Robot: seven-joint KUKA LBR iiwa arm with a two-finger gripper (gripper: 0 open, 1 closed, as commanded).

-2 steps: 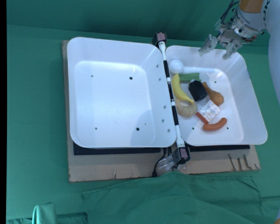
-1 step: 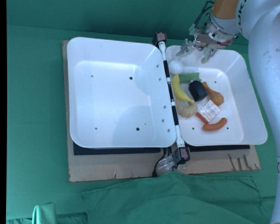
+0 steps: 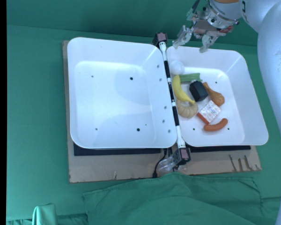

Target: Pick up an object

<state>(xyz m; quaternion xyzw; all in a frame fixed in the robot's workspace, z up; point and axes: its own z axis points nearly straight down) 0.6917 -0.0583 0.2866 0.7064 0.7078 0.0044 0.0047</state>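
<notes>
My gripper [image 3: 195, 40] hangs high over the back rim of the right bin [image 3: 239, 74], its two fingers spread apart with nothing between them. Below it, in the left part of that bin, lie a white egg-shaped object [image 3: 176, 67], a green stick [image 3: 191, 77], a yellow banana [image 3: 180, 91], a black block [image 3: 198, 90], a brown drumstick [image 3: 214, 95], a tan croissant [image 3: 188, 109], a white and red packet [image 3: 209, 111] and a red sausage [image 3: 216, 124]. All rest on the bin floor, close together.
The left bin [image 3: 117, 93] sits beside the right one, joined along a black and white divider [image 3: 171, 97]. Both stand on a cardboard sheet [image 3: 107, 170] over green cloth. The grey arm [image 3: 271, 55] runs down the right side.
</notes>
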